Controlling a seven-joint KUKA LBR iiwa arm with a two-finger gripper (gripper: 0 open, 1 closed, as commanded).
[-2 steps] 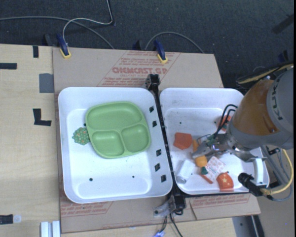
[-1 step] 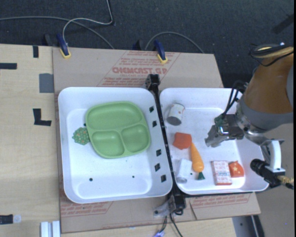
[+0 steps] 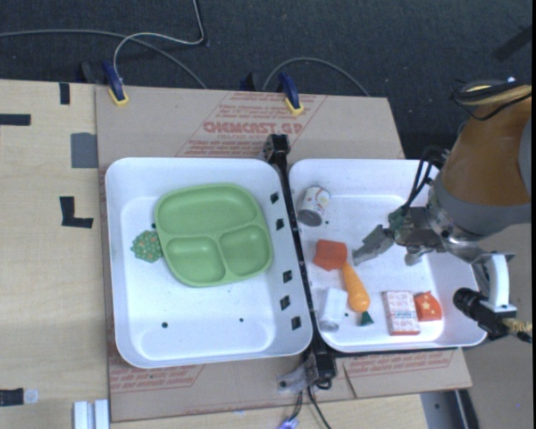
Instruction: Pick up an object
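Since pickables cluster in right bin (image 3: 375,170), your tool (image 3: 372,242) hangs there, fingers spread wide, holding nothing; orange block (image 3: 331,256) just beside fingertips, carrot (image 3: 356,290) toward near edge.

grey arm reaches in from the right, hand (image 3: 372,242) pointing left.

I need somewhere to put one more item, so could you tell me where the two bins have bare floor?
Left white bin: bare floor along the near edge, below the green divided plate. Right white bin: bare along the far wall, right of the small tin can. Crowded around the orange block, carrot, red-and-white box and claw.
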